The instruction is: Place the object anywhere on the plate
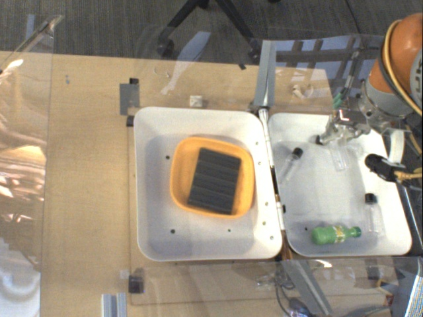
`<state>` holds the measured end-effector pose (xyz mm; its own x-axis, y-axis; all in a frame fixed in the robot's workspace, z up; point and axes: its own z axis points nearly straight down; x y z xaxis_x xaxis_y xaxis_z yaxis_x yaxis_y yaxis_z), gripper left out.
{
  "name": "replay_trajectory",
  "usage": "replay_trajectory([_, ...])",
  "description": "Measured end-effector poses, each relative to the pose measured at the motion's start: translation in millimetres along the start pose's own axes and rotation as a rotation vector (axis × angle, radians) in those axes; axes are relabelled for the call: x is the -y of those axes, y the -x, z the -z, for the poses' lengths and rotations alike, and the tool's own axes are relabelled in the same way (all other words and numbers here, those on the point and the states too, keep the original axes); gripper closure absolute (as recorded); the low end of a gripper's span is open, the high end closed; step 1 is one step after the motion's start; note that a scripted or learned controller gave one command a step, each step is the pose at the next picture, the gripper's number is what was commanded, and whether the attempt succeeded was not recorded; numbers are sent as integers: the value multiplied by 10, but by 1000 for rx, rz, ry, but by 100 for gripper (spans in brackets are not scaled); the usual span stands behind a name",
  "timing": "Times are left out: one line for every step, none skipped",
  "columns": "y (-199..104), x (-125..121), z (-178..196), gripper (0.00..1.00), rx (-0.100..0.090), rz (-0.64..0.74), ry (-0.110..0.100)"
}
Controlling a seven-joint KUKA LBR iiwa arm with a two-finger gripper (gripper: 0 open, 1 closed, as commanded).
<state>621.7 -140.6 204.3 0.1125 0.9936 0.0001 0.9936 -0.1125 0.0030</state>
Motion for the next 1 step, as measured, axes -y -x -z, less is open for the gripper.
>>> replay_trajectory([0, 0, 1, 0, 0, 0, 0])
